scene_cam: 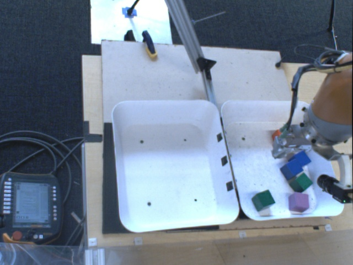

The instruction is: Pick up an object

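Worktop [165, 65] carries two white bins. Left bin [171, 164] sits beside right bin [248, 148], which holds a green cube [263, 200], purple block [298, 202], and blue block [295, 165] lying diagonally beside a teal cube [301, 182]. Pincer [282, 148] hovers just above the blue block; its spread is unclear.

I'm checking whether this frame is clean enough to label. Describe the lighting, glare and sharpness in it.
Camera view: even, soft light, with faint shadows under the blocks in the right bin; the left bin is bright white, nearly washed out; the bright sheet at the top glares; the blue block and purple block are sharp enough to tell by colour; the hand is soft, its fingers hard to make out.
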You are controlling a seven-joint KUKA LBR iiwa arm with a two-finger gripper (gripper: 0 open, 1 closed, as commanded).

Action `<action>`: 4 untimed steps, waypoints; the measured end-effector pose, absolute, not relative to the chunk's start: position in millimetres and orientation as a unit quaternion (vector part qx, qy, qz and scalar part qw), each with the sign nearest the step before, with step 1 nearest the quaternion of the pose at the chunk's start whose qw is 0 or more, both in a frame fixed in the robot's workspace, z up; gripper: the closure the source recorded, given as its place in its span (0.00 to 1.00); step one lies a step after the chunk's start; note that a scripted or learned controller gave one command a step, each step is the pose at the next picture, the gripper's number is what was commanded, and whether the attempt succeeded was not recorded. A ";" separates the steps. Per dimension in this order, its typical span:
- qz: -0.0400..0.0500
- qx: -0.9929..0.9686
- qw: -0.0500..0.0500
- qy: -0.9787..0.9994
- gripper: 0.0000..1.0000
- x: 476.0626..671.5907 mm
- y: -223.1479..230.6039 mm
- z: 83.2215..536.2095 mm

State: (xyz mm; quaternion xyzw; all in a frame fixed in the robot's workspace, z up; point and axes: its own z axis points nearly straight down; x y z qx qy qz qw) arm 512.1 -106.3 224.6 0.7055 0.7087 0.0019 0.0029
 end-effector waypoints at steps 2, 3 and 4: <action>0.001 0.704 0.000 0.710 1.00 520.5 -63.8 268.7; 0.001 0.703 -0.001 0.711 1.00 521.9 -7.7 254.2; 0.002 0.703 0.000 0.711 1.00 535.3 49.8 248.8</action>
